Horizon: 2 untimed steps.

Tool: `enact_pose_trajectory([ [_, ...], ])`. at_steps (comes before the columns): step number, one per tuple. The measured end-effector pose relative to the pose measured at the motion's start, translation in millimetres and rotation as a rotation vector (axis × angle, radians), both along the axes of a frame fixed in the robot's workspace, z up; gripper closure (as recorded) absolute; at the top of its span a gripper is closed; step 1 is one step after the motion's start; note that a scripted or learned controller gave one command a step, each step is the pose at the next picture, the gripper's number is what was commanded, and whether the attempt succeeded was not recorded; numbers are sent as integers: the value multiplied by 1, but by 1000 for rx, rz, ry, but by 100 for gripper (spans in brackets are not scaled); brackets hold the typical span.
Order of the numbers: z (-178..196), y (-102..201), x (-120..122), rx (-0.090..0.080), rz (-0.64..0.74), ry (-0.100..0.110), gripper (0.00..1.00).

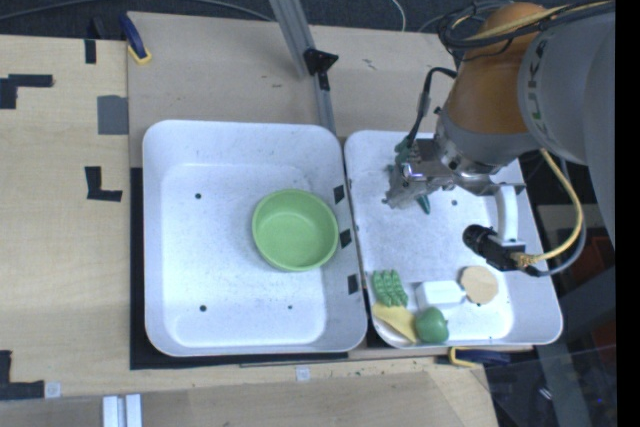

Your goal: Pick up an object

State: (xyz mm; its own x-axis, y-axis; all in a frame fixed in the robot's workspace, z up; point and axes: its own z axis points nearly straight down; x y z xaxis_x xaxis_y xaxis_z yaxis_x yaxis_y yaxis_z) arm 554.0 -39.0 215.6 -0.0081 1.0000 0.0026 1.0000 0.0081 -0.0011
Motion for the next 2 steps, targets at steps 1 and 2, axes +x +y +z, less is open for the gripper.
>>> enact_pose_trajectory([
  [1,11,46,5,-1,-1,0,100],
  [2,4,108,10,-1,0,1,100],
])
